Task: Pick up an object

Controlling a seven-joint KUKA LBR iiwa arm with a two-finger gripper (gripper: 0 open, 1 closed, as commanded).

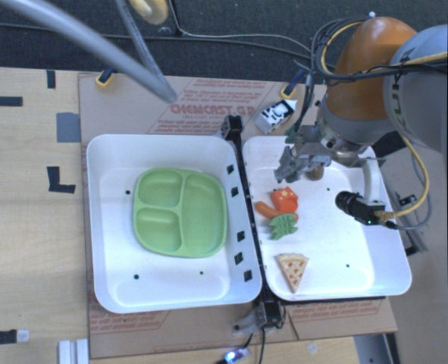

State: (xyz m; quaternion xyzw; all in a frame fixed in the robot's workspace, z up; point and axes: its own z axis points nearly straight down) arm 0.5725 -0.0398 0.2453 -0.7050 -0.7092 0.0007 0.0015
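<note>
four toys lie in the right bin [383, 275]; the gripper [293, 169], fingers' state unclear, hovers above the tomato [285, 199], so next comes a descent.

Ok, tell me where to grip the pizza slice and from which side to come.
Probably from straight above, closing across the pizza slice near its wide crust end, at the top in the camera view. It lies flat in the right bin, apart from the other toys, tapering to a thin tip below.

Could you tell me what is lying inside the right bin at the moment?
The right bin holds a tomato, carrot, green leaf and pizza slice. The gripper hides the floor beneath it.
</note>
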